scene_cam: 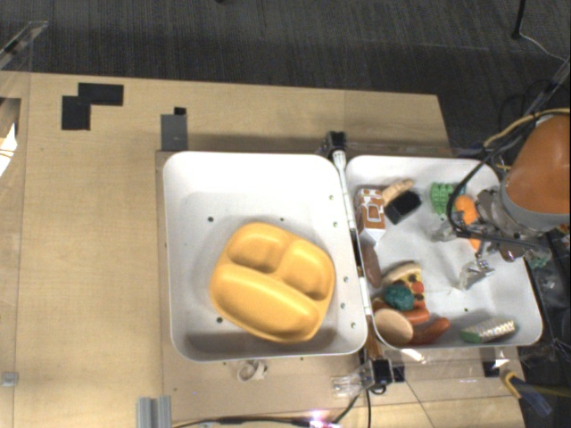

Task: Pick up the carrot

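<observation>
The carrot (463, 209) is a small orange piece with a green leafy top, lying near the back right of the right bin (446, 166). My gripper (458, 253) hangs over that bin just in front of the carrot, below the arm's orange band. Two silver fingers show, one (443, 233) reaching left just under the carrot and one (473, 275) lower down. They stand apart, open, with bare bin floor between them. The carrot lies beside the upper finger and is not between the two. The wrist hides the carrot's right end.
The left bin (178, 239) holds a large yellow lumpy object (272, 279). The right bin also holds a brown box (372, 208), a black block (403, 205), a cluster of toy foods (406, 297) at its front left and a ribbed silver item (488, 331).
</observation>
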You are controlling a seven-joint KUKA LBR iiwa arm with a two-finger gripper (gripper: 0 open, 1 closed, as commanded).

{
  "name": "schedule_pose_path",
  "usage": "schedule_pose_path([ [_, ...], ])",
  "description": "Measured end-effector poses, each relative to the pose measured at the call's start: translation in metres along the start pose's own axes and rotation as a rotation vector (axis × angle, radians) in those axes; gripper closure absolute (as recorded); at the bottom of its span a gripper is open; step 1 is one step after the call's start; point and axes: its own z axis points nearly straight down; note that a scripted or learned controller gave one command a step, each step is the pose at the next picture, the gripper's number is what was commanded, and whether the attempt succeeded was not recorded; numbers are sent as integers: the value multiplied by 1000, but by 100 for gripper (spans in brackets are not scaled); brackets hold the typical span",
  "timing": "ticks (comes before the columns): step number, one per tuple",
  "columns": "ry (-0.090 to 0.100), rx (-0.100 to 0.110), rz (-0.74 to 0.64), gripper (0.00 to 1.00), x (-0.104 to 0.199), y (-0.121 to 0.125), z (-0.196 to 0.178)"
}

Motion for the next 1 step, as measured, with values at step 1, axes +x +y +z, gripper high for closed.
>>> schedule_pose_path([
  [1,-1,2,-108,0,36,11,-1],
])
